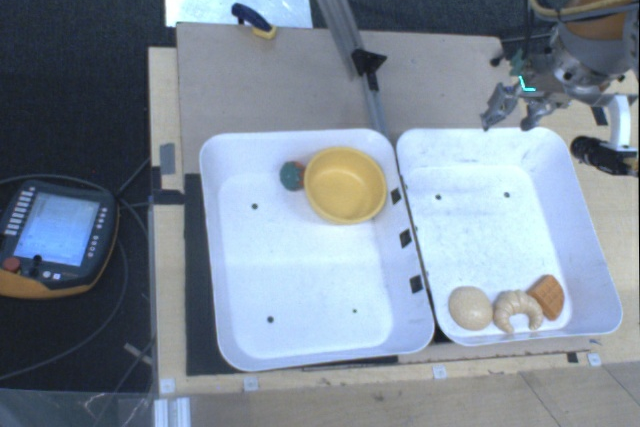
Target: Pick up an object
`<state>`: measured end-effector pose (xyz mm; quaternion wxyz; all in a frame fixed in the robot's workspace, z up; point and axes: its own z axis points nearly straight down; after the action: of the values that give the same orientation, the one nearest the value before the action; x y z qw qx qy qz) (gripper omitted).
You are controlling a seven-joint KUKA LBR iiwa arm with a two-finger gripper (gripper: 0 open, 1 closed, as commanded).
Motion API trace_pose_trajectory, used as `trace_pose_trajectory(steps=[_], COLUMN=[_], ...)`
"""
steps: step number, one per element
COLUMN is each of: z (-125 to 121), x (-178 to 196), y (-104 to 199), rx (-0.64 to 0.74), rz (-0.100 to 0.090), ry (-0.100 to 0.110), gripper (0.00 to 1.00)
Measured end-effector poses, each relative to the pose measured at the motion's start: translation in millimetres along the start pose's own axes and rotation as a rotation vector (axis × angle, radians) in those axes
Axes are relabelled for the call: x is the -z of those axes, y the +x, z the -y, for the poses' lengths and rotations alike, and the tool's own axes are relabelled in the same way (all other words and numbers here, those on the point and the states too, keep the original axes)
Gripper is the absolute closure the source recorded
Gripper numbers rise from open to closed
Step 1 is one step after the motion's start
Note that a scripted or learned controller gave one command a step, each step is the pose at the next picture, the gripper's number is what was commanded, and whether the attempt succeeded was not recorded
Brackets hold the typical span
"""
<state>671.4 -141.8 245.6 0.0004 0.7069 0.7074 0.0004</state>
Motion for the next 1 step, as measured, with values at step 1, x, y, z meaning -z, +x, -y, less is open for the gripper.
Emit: trace_pose_trajectory(steps=[1], z=[0.0], x=[0.0], y=[0.0], rx=[0.0], rz=[0.0], ry=[0.0], gripper=[0.0])
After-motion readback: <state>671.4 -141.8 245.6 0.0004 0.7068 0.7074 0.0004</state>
